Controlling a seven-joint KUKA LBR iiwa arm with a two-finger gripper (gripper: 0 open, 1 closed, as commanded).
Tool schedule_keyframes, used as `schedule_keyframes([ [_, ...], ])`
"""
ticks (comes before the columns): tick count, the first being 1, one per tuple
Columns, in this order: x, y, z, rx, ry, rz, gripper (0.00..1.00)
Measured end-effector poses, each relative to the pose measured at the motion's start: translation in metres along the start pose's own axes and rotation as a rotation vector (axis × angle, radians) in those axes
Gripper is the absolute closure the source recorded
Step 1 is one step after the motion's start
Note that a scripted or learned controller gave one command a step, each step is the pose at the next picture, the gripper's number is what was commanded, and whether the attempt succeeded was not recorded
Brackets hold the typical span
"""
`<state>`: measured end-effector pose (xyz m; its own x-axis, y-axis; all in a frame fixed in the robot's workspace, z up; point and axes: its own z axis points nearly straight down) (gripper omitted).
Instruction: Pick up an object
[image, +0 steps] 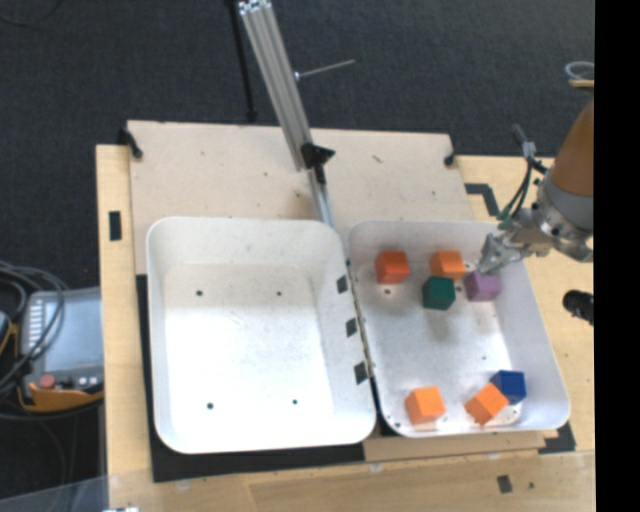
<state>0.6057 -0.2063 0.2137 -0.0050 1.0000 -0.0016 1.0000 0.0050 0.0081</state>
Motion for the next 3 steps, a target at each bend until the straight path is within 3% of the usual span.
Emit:
schedule_keyframes([
  [1, -0.006, -0.001, -0.046, 0.001, 0.0, -0.003, 1.0],
  [3, 0.089, 0.016, -0.051, 0.007, 0.001, -0.002, 1.0],
])
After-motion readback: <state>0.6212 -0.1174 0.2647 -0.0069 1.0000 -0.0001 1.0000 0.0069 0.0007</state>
